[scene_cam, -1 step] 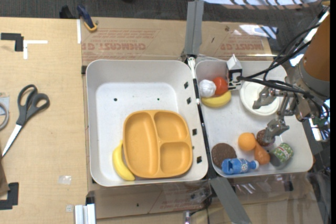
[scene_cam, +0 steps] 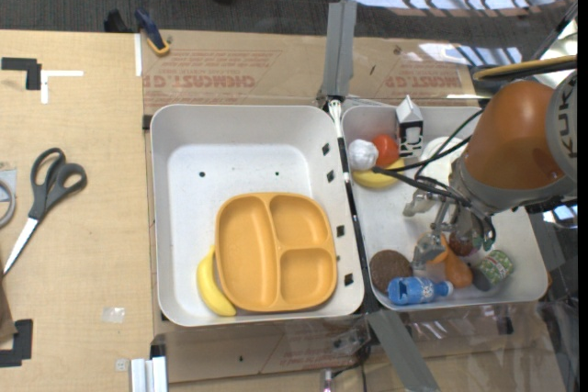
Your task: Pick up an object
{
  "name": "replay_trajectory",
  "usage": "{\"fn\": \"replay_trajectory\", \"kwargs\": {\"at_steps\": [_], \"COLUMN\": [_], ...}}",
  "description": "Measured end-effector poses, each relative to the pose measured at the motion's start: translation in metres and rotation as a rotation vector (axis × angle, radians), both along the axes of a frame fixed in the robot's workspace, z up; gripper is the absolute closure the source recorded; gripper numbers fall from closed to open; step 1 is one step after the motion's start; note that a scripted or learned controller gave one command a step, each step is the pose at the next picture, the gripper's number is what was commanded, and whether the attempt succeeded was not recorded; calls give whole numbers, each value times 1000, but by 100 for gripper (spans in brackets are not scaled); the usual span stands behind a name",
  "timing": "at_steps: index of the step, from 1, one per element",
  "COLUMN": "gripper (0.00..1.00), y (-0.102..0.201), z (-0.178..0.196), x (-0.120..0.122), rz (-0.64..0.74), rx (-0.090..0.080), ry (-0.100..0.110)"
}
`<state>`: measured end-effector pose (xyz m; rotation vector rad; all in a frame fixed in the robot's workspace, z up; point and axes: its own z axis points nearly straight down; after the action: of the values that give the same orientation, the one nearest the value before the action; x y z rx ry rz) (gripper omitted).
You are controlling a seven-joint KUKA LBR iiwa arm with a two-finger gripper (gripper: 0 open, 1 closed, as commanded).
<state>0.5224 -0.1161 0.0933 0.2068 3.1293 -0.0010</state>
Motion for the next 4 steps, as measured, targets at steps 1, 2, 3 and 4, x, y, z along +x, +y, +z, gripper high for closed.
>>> {"fn": "replay_trajectory", "kwargs": {"at_steps": [1, 2, 3, 4], "gripper": [100, 100, 100, 100], "y": [1, -4, -26, -10], "z": [10, 0, 163, 132], "x": [2, -43, -14, -31], "rz": [3, 115, 281, 255], "rx": [-1, -1, -1, 1], "ry": [-3, -1, 0, 3]}}
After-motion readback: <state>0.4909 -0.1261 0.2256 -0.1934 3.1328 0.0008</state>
